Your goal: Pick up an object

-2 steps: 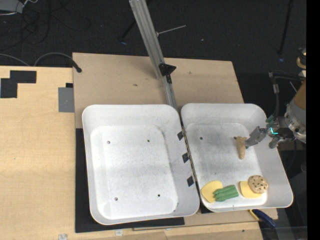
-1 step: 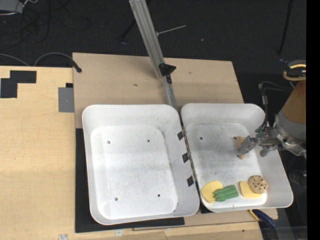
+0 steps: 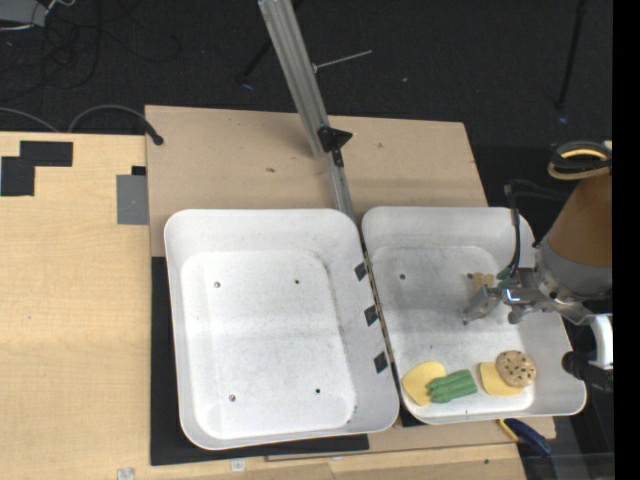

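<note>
Here, arm [image 3: 585, 238] reaching into right bin [image 3: 440, 230], gripper [image 3: 487, 296] low above bin floor, finger state cannot tell, yellow piece [image 3: 420, 378], green piece [image 3: 453, 386], brown cookie [image 3: 515, 368] along near wall, apart from gripper

Two shallow white plastic bins sit side by side on the bench. The left bin [image 3: 190, 258] lies beside the right bin [image 3: 420, 230], rims touching. In the right bin's near edge, a yellow-and-green toy piece [image 3: 440, 383] lies left of a round brown cookie-like piece [image 3: 512, 371]. The gripper [image 3: 490, 296] reaches in from the right, behind them.
</note>
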You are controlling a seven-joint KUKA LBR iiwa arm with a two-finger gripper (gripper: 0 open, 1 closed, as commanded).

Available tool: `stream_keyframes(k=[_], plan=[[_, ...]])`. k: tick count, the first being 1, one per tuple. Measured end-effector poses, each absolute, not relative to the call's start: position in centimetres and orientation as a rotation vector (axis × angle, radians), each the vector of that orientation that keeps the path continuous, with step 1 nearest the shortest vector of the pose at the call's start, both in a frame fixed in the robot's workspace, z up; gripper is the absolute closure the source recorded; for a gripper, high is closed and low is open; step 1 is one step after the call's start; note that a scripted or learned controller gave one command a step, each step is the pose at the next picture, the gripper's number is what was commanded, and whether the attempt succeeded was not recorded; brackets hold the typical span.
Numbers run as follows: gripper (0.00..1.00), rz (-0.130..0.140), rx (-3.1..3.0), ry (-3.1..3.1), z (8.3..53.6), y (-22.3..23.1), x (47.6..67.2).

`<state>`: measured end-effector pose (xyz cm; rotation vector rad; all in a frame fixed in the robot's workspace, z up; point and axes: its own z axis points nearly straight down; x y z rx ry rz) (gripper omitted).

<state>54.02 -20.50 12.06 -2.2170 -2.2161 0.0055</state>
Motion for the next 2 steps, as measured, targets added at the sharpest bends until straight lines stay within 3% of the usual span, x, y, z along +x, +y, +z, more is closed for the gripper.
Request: stream_keyframes(k=[1,2], plan=[[0.00,0.001,-2.222,-2.219,9.1,-20.5,54.1],[1.00,0.000,-2.226,-2.214,10.2,-20.5,54.0]])
